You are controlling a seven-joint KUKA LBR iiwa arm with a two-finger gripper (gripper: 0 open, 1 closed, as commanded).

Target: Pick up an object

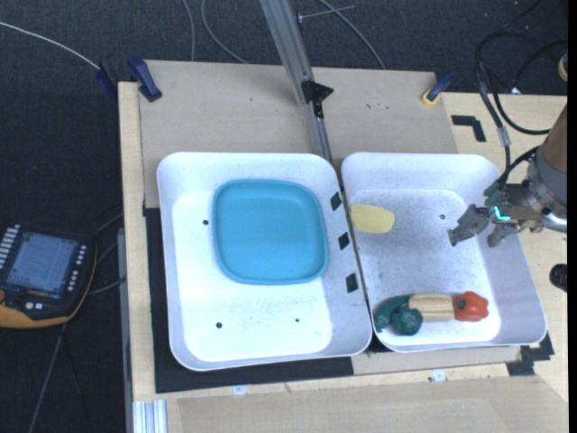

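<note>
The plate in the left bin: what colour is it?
Plain light blue, no pattern. The plate shows clearly in the camera view, lying in the left bin.

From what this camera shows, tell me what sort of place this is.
Probably a robot lab test bench: two white bins clamped on a board, loose cables on dark carpet, and a handheld control pad beside it.

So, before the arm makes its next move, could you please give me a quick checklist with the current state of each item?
1. Pincer carries nothing: ok, it hangs bare over the right bin.
2. Pincer open enough to grasp: cannot tell.
3. Targets within the right bin: ok, yellow piece near its left wall; green object, wooden-looking stick and red object in a row along its near wall.
4. Room around the yellow piece: ok, it lies alone.
5. Room around the near row: not ok, the pieces sit bunched together.
6. Blue tray out of the way: ok, in the left bin.
</note>
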